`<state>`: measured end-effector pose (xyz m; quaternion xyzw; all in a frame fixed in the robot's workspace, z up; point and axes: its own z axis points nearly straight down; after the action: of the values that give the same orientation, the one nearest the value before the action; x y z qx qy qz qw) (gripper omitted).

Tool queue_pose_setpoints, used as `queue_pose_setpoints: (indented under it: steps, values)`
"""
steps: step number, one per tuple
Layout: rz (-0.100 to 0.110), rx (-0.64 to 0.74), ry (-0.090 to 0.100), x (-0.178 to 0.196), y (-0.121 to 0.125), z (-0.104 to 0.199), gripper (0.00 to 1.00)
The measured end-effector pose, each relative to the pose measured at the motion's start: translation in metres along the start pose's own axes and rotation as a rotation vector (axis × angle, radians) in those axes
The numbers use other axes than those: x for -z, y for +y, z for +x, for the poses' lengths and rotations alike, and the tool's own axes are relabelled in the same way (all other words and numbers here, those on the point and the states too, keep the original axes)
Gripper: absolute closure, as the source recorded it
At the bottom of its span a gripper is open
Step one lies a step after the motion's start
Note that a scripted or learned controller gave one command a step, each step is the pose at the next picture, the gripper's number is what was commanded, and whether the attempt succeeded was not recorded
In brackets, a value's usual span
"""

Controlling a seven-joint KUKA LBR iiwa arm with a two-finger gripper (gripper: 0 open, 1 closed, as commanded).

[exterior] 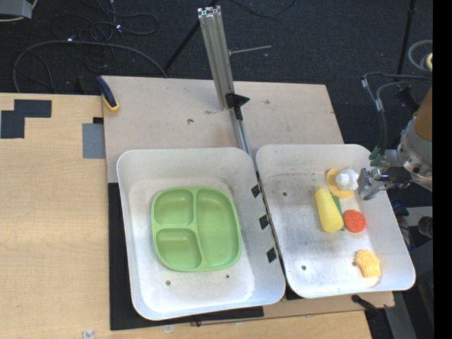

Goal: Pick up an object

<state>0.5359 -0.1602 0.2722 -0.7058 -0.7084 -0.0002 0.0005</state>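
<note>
The right bin (304,260) holds a yellow cylinder-shaped toy (328,210), a red round toy (354,222) touching its right side, a white and yellow piece (344,180) just above them, and a small yellow corn-like toy (367,263) near the front right corner. My gripper (369,183) hangs at the right bin's right side, just right of the white and yellow piece. Nothing shows between its fingers.
The left bin (134,274) carries a green divided tray (195,229). A metal post (219,55) stands behind the bins on a wooden board, and a yellow and blue tool (108,94) lies at the board's back left. Cables hang at the far right.
</note>
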Motion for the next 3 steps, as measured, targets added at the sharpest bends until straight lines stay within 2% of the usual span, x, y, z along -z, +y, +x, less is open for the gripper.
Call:
queue_pose_setpoints:
  steps: [3]
  values:
    - [0.001, 0.0, -0.001, -0.003, 0.035, 0.161, 1.0]
